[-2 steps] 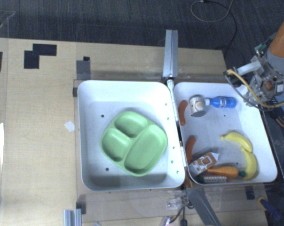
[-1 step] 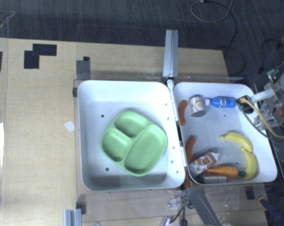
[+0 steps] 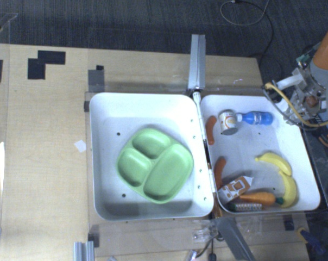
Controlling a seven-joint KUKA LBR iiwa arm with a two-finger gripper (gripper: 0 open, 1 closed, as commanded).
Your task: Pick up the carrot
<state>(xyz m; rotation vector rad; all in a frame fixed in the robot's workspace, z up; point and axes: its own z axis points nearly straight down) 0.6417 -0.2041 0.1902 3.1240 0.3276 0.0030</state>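
The carrot (image 3: 257,198) is orange and lies flat in the front of the right bin (image 3: 262,145), close to its near wall. It rests between a small brown carton (image 3: 234,187) on its left and the lower end of a banana (image 3: 282,176) on its right. My gripper (image 3: 302,101) hangs over the right bin's far right rim, wrapped in yellow and black cables, well behind the carrot and apart from it.
The right bin also holds a silver can (image 3: 227,121), a blue bottle (image 3: 257,118) and two reddish sausages (image 3: 210,130) (image 3: 219,169) along its left wall. The left bin (image 3: 104,145) carries a green divided plate (image 3: 156,164). A metal post (image 3: 196,64) stands behind the bins.
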